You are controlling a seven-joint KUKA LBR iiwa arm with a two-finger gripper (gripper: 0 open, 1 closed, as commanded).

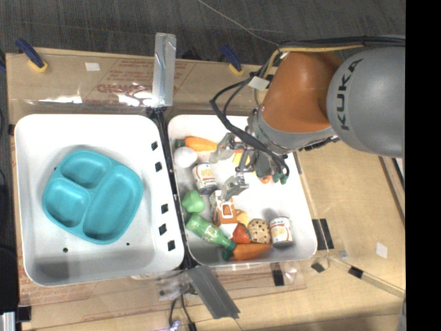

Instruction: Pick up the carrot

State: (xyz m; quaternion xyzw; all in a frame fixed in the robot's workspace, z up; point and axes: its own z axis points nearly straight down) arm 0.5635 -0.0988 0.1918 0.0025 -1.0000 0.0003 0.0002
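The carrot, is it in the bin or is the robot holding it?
In the bin. The carrot lies flat at the front edge of the right bin among other toys, apart from the pincer.

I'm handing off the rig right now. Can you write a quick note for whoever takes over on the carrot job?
Claw: low in the right bin, among the toy food near its middle; grip state unclear.
Carrot: lying at the bin's front edge, next to the cookie, apart from the claw.
Left bin holds the teal divided plate.
Done: arm is down in the right bin.
Left: move to the carrot, grasp it, lift it.
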